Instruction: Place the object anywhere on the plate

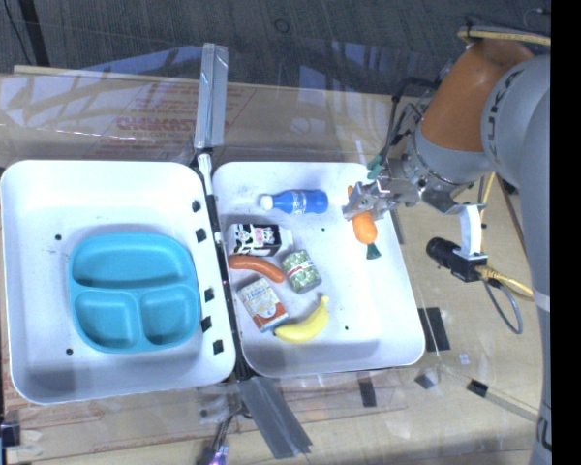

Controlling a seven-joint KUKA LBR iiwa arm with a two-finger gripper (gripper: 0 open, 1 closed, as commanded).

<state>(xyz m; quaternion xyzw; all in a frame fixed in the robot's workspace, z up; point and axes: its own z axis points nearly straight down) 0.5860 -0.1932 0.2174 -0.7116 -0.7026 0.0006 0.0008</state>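
Two white bins sit side by side on the desk (97, 114). The left bin (24, 260) has one thing in it: a blue plate (126, 290) with three compartments, lying flat and a bit left of centre, nothing on it.

The right bin (368, 308) is cluttered. I see a blue bottle (297, 201) with a white cap on its side near the far wall. A yellow banana (306, 324) is near the front wall. An orange-red sausage (257, 265) lies mid-bin, just below a black-and-white carton (256, 237). A green packet (301, 270) is touching the sausage's right end. An orange packet (262, 303) is between sausage and banana. Most of these are crowded toward the bin's left half.

The task object, as I read it, is the orange carrot (365, 228). It is at the right side of the right bin, dark green end pointing toward me, well apart from the plate.

The arm (484, 95) comes in from the right, orange band up high, wrist bent down over the right bin's far right corner. The gripper (361, 204) is right at the carrot's upper end and meets it in my view. I can't tell if it is spread or clamped on the carrot.

A grey metal bar (211, 85) runs along the gap between the bins at the far side. The two bin walls stand between carrot and plate.
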